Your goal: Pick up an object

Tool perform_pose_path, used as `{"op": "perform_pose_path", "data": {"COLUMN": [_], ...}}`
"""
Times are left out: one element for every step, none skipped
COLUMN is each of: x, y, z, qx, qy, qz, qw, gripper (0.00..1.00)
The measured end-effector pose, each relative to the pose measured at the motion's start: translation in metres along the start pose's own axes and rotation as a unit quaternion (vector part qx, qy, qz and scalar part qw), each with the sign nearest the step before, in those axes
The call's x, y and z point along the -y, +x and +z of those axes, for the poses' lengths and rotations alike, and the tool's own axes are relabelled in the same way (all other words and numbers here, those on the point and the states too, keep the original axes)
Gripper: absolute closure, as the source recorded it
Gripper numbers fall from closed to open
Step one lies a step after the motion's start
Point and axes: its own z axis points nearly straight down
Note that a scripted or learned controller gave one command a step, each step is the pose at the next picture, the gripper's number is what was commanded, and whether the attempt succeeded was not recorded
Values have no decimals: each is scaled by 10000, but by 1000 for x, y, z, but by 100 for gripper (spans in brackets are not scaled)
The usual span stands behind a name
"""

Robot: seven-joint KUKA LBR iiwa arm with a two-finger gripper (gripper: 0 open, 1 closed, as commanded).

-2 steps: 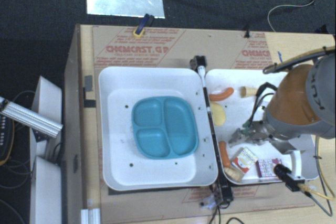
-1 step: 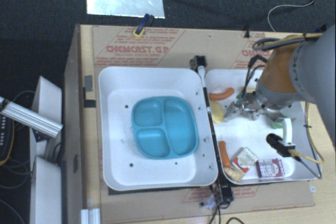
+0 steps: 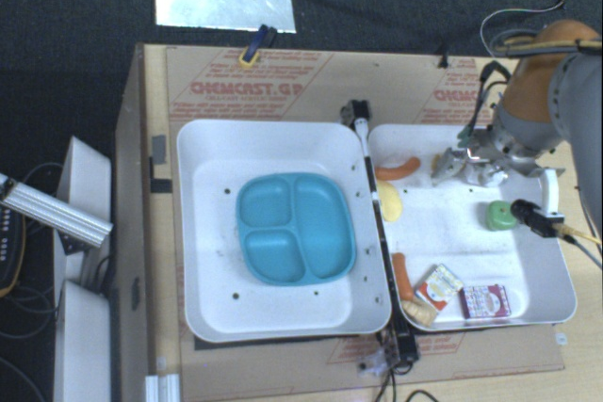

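Cardboard-topped bench (image 3: 283, 80) bearing right white bin (image 3: 556, 297) | metal two-finger gripper (image 3: 454, 165) hovering inside, grip state untellable | small green plastic block (image 3: 500, 216) lying nearby: seemingly light, rigid; taking by flat sides.

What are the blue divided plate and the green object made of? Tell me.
Blue divided plate: likely moulded plastic, going by its uniform colour, soft sheen and rounded compartment ridges. Green object: probably plastic or rubber with a matte, solid colour, but too small to tell.
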Motion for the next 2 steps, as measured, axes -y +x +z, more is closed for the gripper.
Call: {"op": "perform_pose_path", "data": {"x": [11, 35], "y": [-44, -43], "z": [-21, -1], "qx": [29, 24], "qy": [-57, -50], "qz": [-2, -3], "qw": [10000, 10000], "gripper": [0, 0]}}
